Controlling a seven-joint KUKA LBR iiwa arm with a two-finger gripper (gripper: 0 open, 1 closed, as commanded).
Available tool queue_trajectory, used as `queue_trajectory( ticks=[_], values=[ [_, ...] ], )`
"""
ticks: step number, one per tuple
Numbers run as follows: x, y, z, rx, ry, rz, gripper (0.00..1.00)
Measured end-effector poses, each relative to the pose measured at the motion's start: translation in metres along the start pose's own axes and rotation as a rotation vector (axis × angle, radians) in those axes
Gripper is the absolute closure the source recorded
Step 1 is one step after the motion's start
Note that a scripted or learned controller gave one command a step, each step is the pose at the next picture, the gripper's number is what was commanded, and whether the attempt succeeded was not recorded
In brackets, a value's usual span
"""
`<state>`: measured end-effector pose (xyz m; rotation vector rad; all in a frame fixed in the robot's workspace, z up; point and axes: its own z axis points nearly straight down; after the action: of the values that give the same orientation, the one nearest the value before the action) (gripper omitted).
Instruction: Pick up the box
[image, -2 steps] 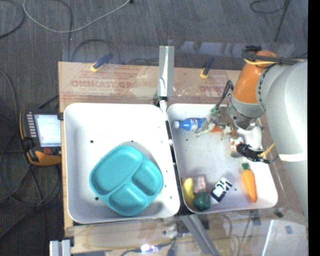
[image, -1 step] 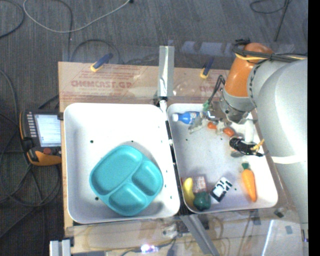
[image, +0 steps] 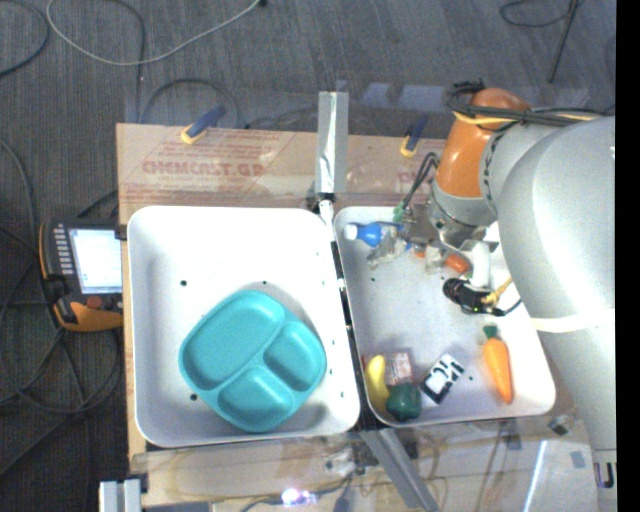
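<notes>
Box (image: 400, 366): small, rectangular, reddish-grey face with print too small to read. It lies flat at the near edge of the right bin (image: 520, 400), between a yellow banana-shaped piece (image: 374, 376) and a black-and-white patterned block (image: 443, 376), just beside both.

Arm (image: 560, 240): smooth grey casing, orange band, enters from the right over the right bin's far half.

Surface: brown cardboard sheet (image: 230, 170), faded red print reading roughly "CHEMCAST".

Left bin (image: 160, 250): white, shallow, rounded corners. It holds a teal plate (image: 253, 360), glossy plastic with three compartments.

Right bin: same make, touching the left bin along the middle rim.

Pendant (image: 80, 270): off the surface's left edge, orange-and-black casing, lit screen.

Gripper (image: 392, 240): over the far-left corner of the right bin, well apart from the box. Open or closed: cannot tell, detail too small. Nothing seen held.

Carrot (image: 497, 368): orange, tapered, green top, near the right wall.

Green round piece (image: 405, 402): dark, touching the box's near end.

Blue piece (image: 369, 234): small, just beside the gripper.
</notes>
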<state>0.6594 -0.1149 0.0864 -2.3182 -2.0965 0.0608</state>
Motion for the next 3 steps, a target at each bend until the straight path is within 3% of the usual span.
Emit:
queue_trajectory(
  ticks=[1,2,3],
  values=[
    [-0.063,0.009,-0.025,-0.03,0.013,-0.039,0.0],
    [-0.064,-0.014,0.0,-0.046,0.011,-0.161,0.0],
    [-0.04,0.006,-0.001,-0.014,0.005,-0.267,0.0]
  ],
)
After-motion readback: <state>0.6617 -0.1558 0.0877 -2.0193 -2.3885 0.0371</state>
